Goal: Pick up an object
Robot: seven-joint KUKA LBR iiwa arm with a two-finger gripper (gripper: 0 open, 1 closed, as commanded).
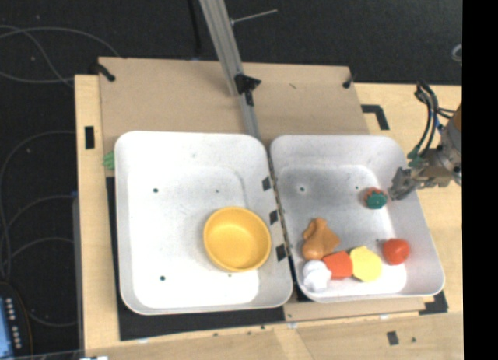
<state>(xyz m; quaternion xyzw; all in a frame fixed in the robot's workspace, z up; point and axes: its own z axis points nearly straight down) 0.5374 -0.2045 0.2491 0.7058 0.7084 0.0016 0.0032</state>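
The right bin (342,156) holds several small objects. A green and red round piece (376,199) lies near its right wall. Toward the front lie a tan figure (317,237), a white ball (316,274), an orange block (338,264), a yellow piece (366,263) and a red piece (396,250). My gripper (401,181) hangs at the right bin's right wall, just right of the green and red piece. The view does not show anything between its fingers.
A yellow bowl (236,239) sits in the left bin (156,172), near its front right. A slanted metal post (226,40) rises from the back of the bench between the bins. Cables (426,110) hang near the arm on the right.
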